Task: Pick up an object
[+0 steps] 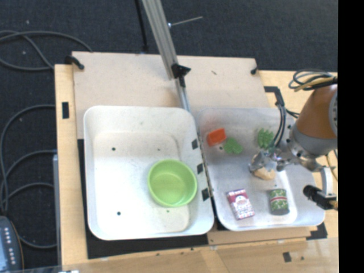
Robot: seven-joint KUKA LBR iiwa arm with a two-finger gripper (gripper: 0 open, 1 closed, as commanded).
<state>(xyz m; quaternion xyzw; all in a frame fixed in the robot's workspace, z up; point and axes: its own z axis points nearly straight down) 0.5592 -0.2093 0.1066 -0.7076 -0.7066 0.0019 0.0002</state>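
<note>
Nearest us, at the front of the right bin point(227, 223), we see a red-and-white carton point(240, 203) lying flat, w/ a green can point(278, 201) just beside it to the right.

Task obj: no single item is named, so we take the one under the tool, a tan, bread-like lump point(264, 173) in the middle-right of the right bin. The gripper point(263, 162) sits directly over it, touching or nearly so; we can't tell whether it's open or closed, nor whether the lump is actually grasped. The lump looks to be resting on the bin floor.

Moving outward: a leafy green item point(265, 136) lies just behind the gripper, a rounder green piece point(232, 147) to its left, and an orange-red block point(216, 136) just beside that, near the bin's left wall. The arm point(315, 124), orange band visible, comes in from the right edge w/ cables around it.

Left bin point(114, 124) holds a lime-green bowl point(172, 183), upright, near its front-right corner. An aluminium rail point(162, 33) slants down from the top to the gap between the bins. Both bins sit on a pale wooden bench point(142, 78); black cables point(23, 44) loop on the dark floor at left.
</note>
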